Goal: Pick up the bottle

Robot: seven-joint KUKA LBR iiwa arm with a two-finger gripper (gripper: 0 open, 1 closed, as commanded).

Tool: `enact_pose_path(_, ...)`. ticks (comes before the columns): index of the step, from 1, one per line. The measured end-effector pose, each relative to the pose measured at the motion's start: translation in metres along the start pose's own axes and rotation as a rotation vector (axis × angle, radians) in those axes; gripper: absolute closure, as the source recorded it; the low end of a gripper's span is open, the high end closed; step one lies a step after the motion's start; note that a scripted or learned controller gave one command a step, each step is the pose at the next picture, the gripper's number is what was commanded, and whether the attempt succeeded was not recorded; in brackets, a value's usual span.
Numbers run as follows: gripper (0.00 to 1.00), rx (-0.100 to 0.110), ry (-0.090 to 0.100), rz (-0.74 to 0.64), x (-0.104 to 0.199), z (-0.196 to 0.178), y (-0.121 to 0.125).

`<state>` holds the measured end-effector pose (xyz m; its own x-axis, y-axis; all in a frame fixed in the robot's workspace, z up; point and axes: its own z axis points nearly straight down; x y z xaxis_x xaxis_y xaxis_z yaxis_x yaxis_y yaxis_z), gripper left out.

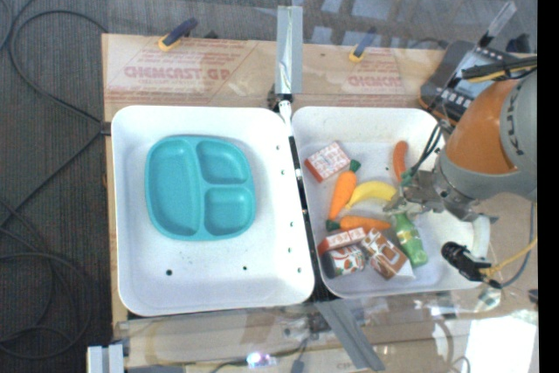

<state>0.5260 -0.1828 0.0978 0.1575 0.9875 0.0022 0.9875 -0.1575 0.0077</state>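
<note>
Bottle, small green plastic [410, 242], lies light and slippery among toy food; grip across its body. Whether the gripper [407, 203] is open, I cannot tell.

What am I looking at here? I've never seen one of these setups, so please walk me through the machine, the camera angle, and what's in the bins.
This is a single camera fixed above a bench, looking down at a slant. The grey and orange shape at the right is a robot arm, moved by a program. Its gripper hangs low over the right white bin.

That bin holds toy food: a green bottle (the thing it should pick up), a banana, several carrots, such as the one at, and small printed cartons.

The left bin holds a teal divided plate.

The gripper sits just above the bottle's top, but I cannot tell whether it grips anything.
</note>
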Motion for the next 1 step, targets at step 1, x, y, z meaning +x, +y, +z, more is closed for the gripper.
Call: enact_pose_path(1,1.00,0.010,-0.006,0.110,0.0200,-0.1163,0.0004)
